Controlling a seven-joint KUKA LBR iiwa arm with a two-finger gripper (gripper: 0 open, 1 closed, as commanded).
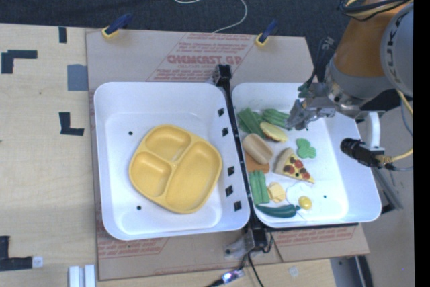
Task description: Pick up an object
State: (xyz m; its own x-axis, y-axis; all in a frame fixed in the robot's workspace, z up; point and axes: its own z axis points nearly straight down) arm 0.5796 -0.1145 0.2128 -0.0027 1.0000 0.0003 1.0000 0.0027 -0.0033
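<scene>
So the claw [297, 119] is sitting low over the back part of the right bin [349, 208], and honestly I can't tell whether it's released or clenched, it's just a dark blob from up here. Nothing visibly pinched in it.

Using the claw as the reference: the toy food is all piled toward the divider side of it. Right beside the tip, touching or nearly so, are the green bean pods [257, 119] and a yellow-and-brown slice thing [273, 132]. A bit nearer the front from the claw is a tan bread roll [256, 148], then the pizza slice [293, 166] and a small green broccoli-ish piece [306, 148] just off to its side. Further toward the front edge there's a green strip [259, 186], a pale yellow chunk [276, 193], a fried egg [300, 199] and a dark green pepper [277, 210].

Way off on the other side of the claw, the left bin [111, 165] has a yellow divided plate [175, 168] lying flat in it.
</scene>
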